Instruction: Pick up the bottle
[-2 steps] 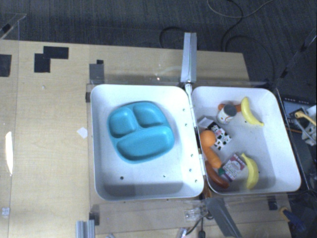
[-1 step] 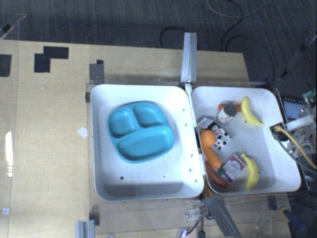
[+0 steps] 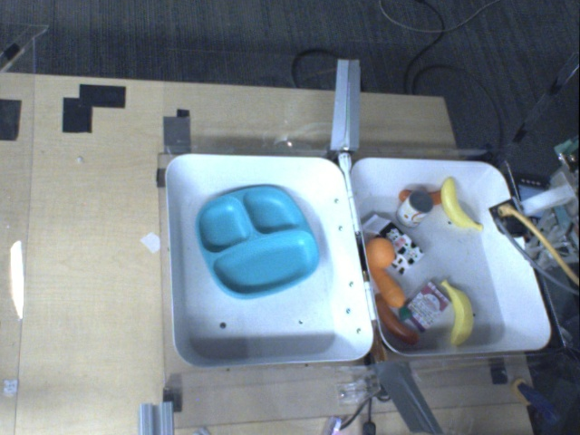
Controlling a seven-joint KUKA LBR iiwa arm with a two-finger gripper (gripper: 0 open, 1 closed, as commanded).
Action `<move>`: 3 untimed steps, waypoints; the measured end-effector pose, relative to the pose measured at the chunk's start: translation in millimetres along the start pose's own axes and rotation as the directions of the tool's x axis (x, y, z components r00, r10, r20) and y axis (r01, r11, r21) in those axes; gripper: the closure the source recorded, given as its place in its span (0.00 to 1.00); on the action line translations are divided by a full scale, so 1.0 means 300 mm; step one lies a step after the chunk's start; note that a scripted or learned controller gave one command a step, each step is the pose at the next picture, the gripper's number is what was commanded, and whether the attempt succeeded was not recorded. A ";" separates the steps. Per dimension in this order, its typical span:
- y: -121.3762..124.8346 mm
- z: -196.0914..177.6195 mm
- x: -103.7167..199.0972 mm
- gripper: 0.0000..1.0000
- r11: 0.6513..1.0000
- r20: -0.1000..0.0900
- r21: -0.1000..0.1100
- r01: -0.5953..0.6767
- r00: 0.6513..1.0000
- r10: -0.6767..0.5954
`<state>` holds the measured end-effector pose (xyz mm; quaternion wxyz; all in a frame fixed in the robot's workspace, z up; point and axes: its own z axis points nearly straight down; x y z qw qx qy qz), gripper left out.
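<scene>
The bottle lies in the right bin, label unreadable; items overlap along its left wall.

At the right edge, a small pale grey piece of the arm shows, with a yellow cable and thin dark wires.

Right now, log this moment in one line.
bottle: untouched, in right bin, far end, beside banana | left bin: blue plate | grasp: not yet done
</scene>
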<state>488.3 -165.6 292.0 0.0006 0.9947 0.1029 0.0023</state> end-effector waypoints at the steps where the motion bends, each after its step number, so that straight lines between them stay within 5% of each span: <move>1: 0.134 0.216 0.029 1.00 1.000 0.005 0.002 -0.002 1.000 0.002; 2: -0.049 -0.043 0.032 1.00 1.000 0.000 0.000 0.001 1.000 -0.001; 3: 0.130 0.173 -0.031 1.00 1.000 0.003 0.002 0.026 1.000 -0.026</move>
